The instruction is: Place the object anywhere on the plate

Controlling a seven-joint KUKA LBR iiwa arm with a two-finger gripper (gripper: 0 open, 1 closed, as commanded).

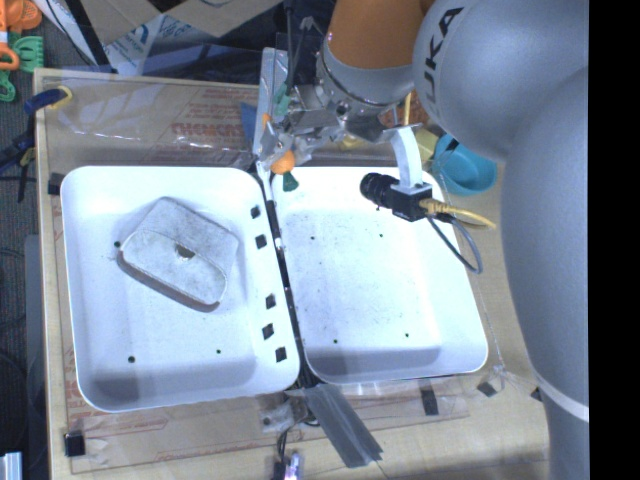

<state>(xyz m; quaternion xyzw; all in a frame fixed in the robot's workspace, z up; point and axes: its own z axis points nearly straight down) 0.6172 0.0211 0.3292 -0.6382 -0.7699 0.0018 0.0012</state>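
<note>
A grey, rounded-rectangle plate (180, 251) lies in the left bin (100, 368), with a small dark mark at its centre. My gripper (279, 158) hangs over the back end of the divider between the two bins, right of and behind the plate. It is shut on a small orange and green object (285, 168), which shows at the fingertips above the bin rim. The grey arm with its orange band (375, 18) reaches in from the upper right.
The right bin (450, 348) has speckled dirt on its floor. A black unit (395, 196) with a yellow cable hangs from the wrist over its back part. A teal cup (467, 168) stands behind the right bin. Black clips line the divider (272, 303).
</note>
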